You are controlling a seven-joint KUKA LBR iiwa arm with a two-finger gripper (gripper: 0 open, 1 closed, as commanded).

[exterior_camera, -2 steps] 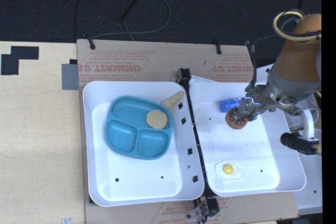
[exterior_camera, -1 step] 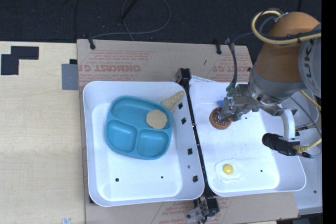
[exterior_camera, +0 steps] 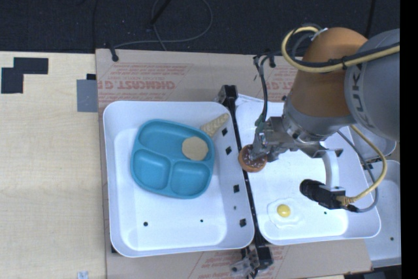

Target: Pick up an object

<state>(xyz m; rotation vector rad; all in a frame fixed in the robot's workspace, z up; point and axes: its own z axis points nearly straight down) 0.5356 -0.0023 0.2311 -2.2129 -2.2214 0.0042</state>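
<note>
My gripper (exterior_camera: pixel 256 155) hangs over the left side of the right bin (exterior_camera: pixel 366 222), close to the divider between the bins. A small brown ring-shaped doughnut (exterior_camera: pixel 251 162) sits between the fingertips, and the gripper is shut on it. The doughnut overlaps the divider's edge and looks lifted off the bin floor. A toy fried egg (exterior_camera: pixel 283 211) lies at the front of the right bin, apart from the gripper.
The left bin (exterior_camera: pixel 124 232) holds a blue divided plate (exterior_camera: pixel 160 170) with a tan round biscuit (exterior_camera: pixel 194 149) on it. A waffle cone (exterior_camera: pixel 214 124) rests beside the plate. A black cable fitting (exterior_camera: pixel 321 193) hangs over the right bin near the egg.
</note>
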